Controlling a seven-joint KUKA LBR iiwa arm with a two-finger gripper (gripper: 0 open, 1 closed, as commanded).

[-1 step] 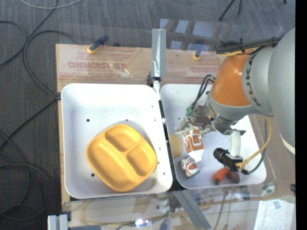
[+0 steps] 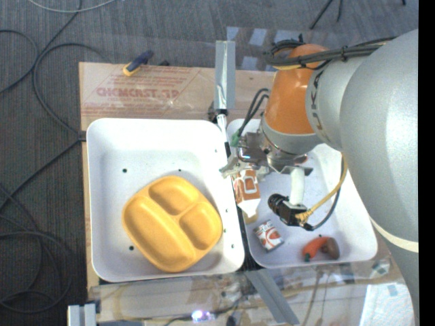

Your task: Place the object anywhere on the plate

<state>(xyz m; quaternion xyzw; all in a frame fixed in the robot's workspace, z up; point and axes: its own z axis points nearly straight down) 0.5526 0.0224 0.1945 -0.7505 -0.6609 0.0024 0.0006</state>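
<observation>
The yellow three-compartment plastic plate (image 2: 173, 223) lies in the left white bin (image 2: 109, 148), lower left of centre. The grey two-finger gripper (image 2: 246, 168) hangs at the right bin's (image 2: 353, 243) left edge, so the plate sits down-left of it. An orange-and-white packet (image 2: 247, 187) sits directly beneath; the wrist hides any grasp.

a robot lab: grey carpet floor (image 2: 136, 26) with loose cables (image 2: 41, 66), plywood surface (image 2: 143, 94), white bins (image 2: 109, 141).

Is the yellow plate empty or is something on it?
Empty. The yellow plate in the left bin shows three bare sections.
</observation>
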